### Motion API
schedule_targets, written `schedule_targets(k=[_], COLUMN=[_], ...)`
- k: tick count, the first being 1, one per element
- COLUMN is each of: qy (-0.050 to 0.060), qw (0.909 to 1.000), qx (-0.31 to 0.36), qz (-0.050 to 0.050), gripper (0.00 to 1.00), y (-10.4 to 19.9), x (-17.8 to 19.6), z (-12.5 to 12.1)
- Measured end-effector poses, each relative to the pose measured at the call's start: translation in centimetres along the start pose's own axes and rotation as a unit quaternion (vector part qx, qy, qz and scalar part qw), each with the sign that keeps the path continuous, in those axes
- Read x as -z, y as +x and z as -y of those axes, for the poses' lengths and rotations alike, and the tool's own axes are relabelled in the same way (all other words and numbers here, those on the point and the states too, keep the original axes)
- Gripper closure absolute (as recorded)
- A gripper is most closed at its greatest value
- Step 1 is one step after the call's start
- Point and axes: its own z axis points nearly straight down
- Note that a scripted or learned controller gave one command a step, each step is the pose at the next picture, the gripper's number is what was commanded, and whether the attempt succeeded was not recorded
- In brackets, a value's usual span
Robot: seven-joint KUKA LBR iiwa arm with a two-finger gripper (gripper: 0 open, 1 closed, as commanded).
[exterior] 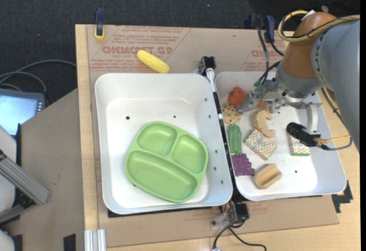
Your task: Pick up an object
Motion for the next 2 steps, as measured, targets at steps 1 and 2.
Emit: schedule_targets(k=[1,2], qy=[0.028,0.021], qw=[0.9996,0.9998], qx=[0.001,-0.004], qz=[0.001,-0.004], gripper=[0.0,0.0], y=[2.2,-0.6], x=[-0.6,-0.6], z=[-3.3,-3.4])
